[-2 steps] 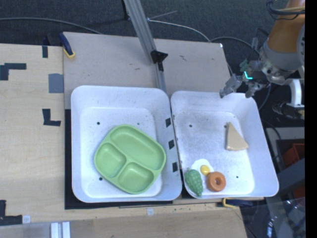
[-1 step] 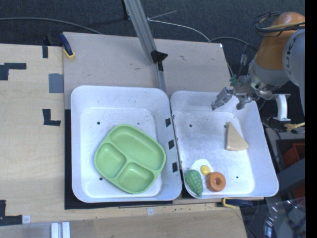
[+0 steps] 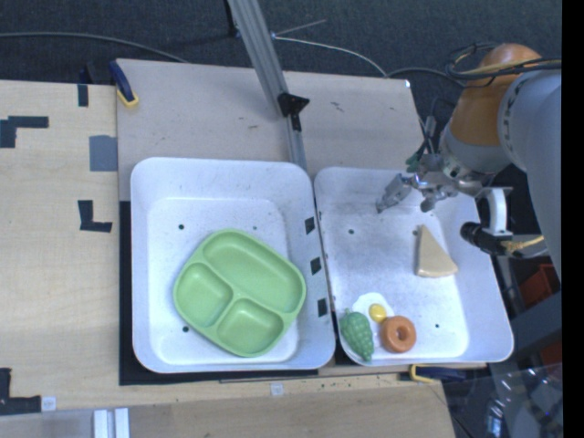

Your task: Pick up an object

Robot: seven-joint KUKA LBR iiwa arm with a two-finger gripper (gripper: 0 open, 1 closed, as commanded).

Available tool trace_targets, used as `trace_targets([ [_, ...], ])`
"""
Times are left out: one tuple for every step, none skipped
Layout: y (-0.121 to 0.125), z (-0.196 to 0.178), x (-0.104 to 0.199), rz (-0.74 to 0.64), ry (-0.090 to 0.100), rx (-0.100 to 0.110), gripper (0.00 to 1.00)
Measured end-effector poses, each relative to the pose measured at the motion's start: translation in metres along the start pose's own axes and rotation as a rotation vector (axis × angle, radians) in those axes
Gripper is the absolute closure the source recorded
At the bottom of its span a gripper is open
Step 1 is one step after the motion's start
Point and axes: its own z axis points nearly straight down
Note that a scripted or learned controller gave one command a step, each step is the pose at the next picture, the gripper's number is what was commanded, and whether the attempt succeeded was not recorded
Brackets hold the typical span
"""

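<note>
The camera looks down at a slant on a wooden bench (image 3: 55, 245) bearing two shallow white bins side by side. The left bin (image 3: 155, 185) holds a light green divided plate (image 3: 239, 292) with three compartments, lying flat toward the bin's near side.

The right bin (image 3: 365, 245) carries several small things. A tan wedge (image 3: 432, 254), shaped like a slice of cheese or bread, lies toward the bin's right side. In the near left corner sits a cluster: a bumpy green piece (image 3: 359, 336) against the wall next to the left bin, a fried egg (image 3: 372, 310) with a yellow yolk just behind it, and an orange ring (image 3: 399, 334) touching the egg's right edge.

The grey arm (image 3: 534, 126), with its orange band (image 3: 479, 108), comes in from the right over the far part of the right bin. Its pincer (image 3: 412, 192) hangs above the bin's far area, up and left of the tan wedge and apart from it. Its fingers are spread apart, one pointing left and one down, with nothing between them. The cluster in the near corner lies well apart from the pincer.

A slanted metal rail (image 3: 260, 44) crosses the bench behind the bins.
</note>
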Motion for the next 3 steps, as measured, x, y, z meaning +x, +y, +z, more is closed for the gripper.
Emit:
trace_targets([
  [0.0, 0.049, 0.001, 0.0, -0.002, -0.004, 0.0],
  [0.0, 0.037, 0.001, -0.001, -0.001, -0.004, 1.0],
  [0.006, -0.024, -0.003, 0.001, -0.001, -0.011, 1.0],
])
